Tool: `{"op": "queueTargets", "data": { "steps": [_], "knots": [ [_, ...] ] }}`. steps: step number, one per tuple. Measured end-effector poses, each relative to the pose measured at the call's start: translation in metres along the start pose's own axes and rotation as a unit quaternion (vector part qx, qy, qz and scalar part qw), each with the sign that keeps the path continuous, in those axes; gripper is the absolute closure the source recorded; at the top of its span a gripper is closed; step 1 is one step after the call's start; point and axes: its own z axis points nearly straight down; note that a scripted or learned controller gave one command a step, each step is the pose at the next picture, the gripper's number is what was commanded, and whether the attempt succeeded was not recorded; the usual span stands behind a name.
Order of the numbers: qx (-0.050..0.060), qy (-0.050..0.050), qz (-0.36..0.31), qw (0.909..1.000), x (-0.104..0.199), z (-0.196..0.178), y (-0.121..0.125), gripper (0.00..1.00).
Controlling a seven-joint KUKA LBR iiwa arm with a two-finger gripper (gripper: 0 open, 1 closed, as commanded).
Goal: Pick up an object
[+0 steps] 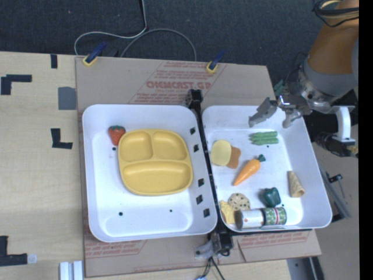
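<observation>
My gripper (275, 116) hangs over the far edge of the right bin (312, 156), its two fingers spread apart and open with nothing between them. Just below it lie green beans (264, 137). Further down the bin are a carrot (247, 170), a yellow slice against a brown piece (224, 154), a green pepper (270, 196), a cookie (238, 201), a tan wedge (296, 184) and a small jar lying on its side (262, 217).
The left bin (99, 174) holds a yellow divided tray (155, 161) and a strawberry (116, 134) beside it. A black clip strip (201, 156) runs between the bins. The arm's orange band (335, 37) rises at the upper right.
</observation>
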Motion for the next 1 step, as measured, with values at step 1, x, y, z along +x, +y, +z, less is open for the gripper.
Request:
{"op": "queueTargets", "data": {
  "steps": [1],
  "knots": [
    [0.007, 0.001, 0.002, 1.0000, -0.0157, 0.1233, -0.0207, 0.00]
  ]
}}
